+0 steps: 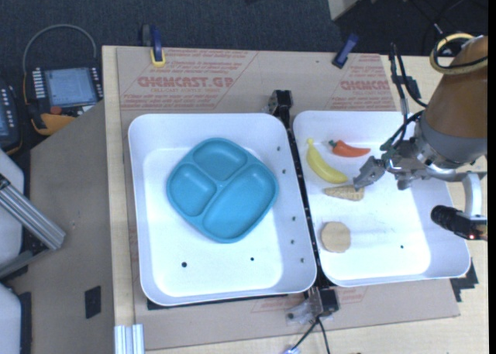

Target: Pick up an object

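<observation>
Fingers (367, 177): tips together, gripping nothing.
Nearest thing: beige stick (343, 193), just below-left, long axis running left-right.

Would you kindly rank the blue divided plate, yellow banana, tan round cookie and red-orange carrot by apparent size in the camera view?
1. Blue divided plastic plate, by far the largest.
2. Yellow banana.
3. Tan round cookie and red-orange carrot: too alike to rank, the carrot longer, the cookie broader.
</observation>
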`<state>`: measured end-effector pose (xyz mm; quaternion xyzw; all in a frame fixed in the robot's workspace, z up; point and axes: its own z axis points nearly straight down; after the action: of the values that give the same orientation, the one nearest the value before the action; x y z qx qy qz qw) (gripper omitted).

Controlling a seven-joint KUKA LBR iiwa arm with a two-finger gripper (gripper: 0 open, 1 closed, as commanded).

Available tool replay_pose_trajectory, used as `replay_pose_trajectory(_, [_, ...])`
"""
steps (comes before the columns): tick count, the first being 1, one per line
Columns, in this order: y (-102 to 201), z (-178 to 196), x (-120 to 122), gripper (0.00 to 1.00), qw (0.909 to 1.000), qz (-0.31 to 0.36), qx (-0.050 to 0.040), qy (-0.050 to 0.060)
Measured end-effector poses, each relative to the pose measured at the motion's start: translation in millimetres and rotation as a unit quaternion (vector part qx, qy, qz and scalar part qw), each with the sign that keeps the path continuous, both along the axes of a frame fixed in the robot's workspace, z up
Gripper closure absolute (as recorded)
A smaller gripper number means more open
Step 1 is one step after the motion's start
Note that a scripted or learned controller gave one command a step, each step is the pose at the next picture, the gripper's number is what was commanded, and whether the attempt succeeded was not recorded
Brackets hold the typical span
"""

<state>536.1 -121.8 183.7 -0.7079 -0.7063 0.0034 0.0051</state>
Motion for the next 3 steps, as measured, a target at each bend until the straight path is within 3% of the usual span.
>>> replay_pose_trajectory(1, [0.0,5.3,2.8,0.0,1.0,0.001,-0.0009,-0.006])
replay_pose_trajectory(3, [7.4,-100.2,-7.2,0.0,1.0,0.001,-0.0001,-0.003])
